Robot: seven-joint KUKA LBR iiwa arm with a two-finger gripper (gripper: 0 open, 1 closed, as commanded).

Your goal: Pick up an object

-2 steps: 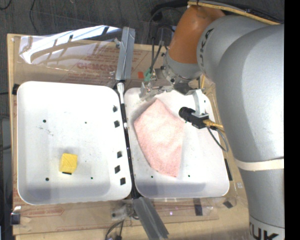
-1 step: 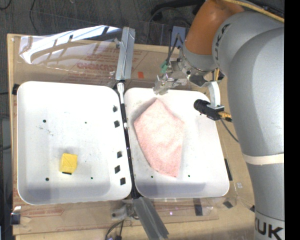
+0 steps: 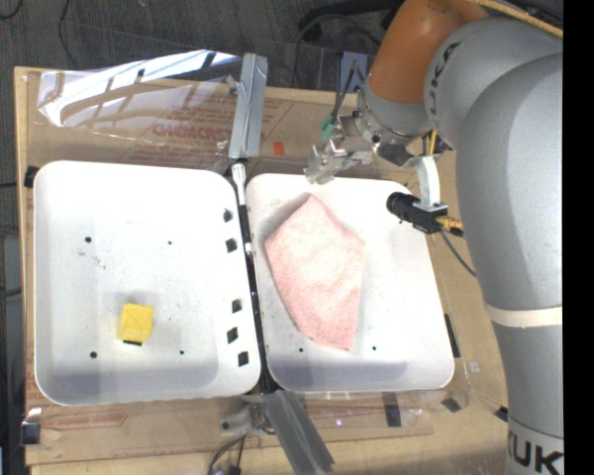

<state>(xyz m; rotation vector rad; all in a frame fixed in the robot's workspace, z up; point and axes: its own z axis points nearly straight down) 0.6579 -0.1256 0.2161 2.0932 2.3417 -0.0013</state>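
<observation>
Gripper (image 3: 329, 158) of metal, two-fingered, hangs at the end of the grey arm with its orange band (image 3: 416, 38), poised over the far rim of the right-hand shallow white plastic bin (image 3: 416, 354). From where I stand I cannot tell whether it is released or clenched; the tip is small and tangled with cables, and nothing shows between its tips.

Just below the gripper, toward the viewer, lies a pale pink, roughly diamond-shaped cloth (image 3: 317, 270), flat on the floor of that same bin. Its nearest corner sits close beneath the gripper, though whether they touch cannot be made out. The cloth spreads away from the gripper down toward the bin's near edge.

Well off to the gripper's side, across the divider between the bins, and farther toward the viewer, a small yellow cube-like block (image 3: 136, 323) rests in the left-hand white bin (image 3: 59, 216), near that bin's front.

Beside the gripper, on the arm's side, a short black cylinder-shaped fitting (image 3: 408, 208) juts over the bin's rim.

As for progress, I judge the task not yet done: both objects lie in their bins and neither is lifted. What seems left is the descent, the closing on an object, most likely the cloth given how close it is, and the lift.
</observation>
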